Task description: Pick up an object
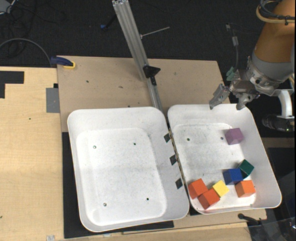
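Spread apart and gripping nothing, the jaws of the gripper (229, 99) hang over the right bin's (268, 177) far rim, with the purple block (234, 135) nearest, just below them toward the camera and unobstructed, while 6 other blocks (223, 187) cluster well beyond it.

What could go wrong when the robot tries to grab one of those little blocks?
Three things, probably:
1. The orange, blue, green and yellow blocks sit bunched together, so the pincer might bump neighbours or close on two at once.
2. That bunch lies near the right bin's front rim, which could get in the way.
3. The purple block sits alone, and a slightly off approach might just push it.
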Controlling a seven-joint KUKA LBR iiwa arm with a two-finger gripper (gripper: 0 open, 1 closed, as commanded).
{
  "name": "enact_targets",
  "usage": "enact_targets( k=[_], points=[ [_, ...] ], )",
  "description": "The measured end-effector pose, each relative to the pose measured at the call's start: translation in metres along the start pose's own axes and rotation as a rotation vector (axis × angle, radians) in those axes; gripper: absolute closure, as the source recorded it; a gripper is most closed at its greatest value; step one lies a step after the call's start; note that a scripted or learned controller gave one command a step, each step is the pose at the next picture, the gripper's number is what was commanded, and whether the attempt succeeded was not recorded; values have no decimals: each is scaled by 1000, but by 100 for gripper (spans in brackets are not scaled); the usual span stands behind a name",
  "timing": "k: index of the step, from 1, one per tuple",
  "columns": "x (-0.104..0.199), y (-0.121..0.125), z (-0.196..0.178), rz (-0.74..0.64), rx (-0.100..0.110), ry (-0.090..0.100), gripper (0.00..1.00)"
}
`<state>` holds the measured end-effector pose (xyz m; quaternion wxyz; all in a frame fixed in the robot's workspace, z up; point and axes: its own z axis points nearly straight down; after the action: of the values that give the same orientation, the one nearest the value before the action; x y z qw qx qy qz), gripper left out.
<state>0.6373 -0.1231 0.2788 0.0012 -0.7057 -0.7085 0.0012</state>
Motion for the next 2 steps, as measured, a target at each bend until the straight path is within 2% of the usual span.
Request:
enact_targets(
  k=[1, 2],
  points=[
    [0, 0, 0, 0, 0, 0, 0],
    [20, 30, 177, 2, -1, 0, 0]
  ],
)
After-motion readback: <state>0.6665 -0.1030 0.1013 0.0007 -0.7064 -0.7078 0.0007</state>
